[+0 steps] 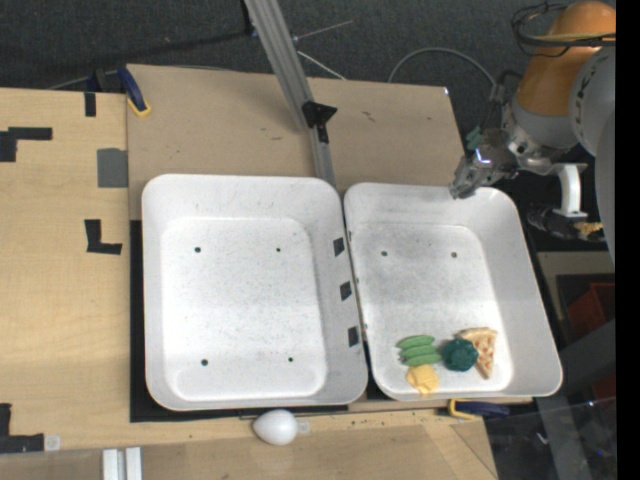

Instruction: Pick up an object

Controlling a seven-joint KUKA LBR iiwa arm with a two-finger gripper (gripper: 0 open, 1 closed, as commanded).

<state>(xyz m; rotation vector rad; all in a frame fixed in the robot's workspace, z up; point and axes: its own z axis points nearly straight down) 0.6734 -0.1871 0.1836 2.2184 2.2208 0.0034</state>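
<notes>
Dark carpet surrounds a pale wooden bench (60, 298) that carries two shallow white bins side by side, with a slanted metal post (285, 58) rising behind them. One bin, the left bin (240, 198), shows only its speckled floor. Its neighbour, the right bin (520, 268), holds a small cluster at its near right corner: a green pea pod (418, 348), a yellow piece (423, 377) just below and touching it, a dark green lump (460, 355) beside them, and an orange-and-cream wedge (484, 350) against the lump's right side. A white egg-shaped object (276, 427) lies on the bench outside the bins, by the left bin's near rim.

At the far right corner of the right bin, well apart from the cluster, the gripper (466, 182) hangs over the rim, carrying nothing visible. Whether it is spread or closed I cannot tell from this angle.

These pieces look like small toy foods, probably light and fairly stiff, with smooth surfaces that could slip. They are packed close, so closing on one would likely nudge its neighbours. My judgement is that the pea pod is the best candidate: it sits at the cluster's outer edge, and a pinch across its narrow width, coming straight down, should seat it well
</notes>
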